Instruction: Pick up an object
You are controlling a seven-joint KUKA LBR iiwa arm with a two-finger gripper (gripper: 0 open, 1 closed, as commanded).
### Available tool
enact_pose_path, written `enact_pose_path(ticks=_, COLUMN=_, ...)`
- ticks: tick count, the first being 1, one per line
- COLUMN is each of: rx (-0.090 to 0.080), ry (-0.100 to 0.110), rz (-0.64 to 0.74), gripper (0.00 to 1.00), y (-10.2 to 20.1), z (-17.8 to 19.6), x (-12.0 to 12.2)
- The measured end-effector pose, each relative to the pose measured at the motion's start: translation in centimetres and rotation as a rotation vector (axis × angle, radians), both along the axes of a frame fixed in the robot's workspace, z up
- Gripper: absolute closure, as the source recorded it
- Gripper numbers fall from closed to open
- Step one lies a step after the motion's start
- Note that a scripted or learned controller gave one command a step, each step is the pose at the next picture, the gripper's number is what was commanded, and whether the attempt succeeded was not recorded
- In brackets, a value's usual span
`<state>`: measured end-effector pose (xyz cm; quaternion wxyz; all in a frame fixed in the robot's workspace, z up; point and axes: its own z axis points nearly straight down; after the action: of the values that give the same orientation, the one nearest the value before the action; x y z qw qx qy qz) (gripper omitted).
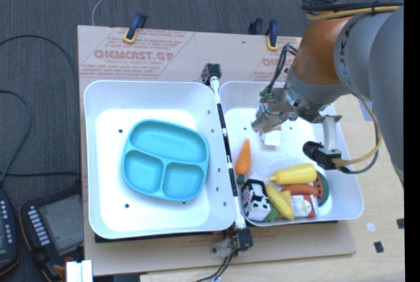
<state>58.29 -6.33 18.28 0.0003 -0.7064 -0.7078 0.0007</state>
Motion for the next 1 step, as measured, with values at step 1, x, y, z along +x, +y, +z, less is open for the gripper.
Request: enact_pose_path(ticks=1, rx=-0.001, ry=0.002, rz=0.000, gripper=1.00, y=5.08, z=-0.10, x=5.05)
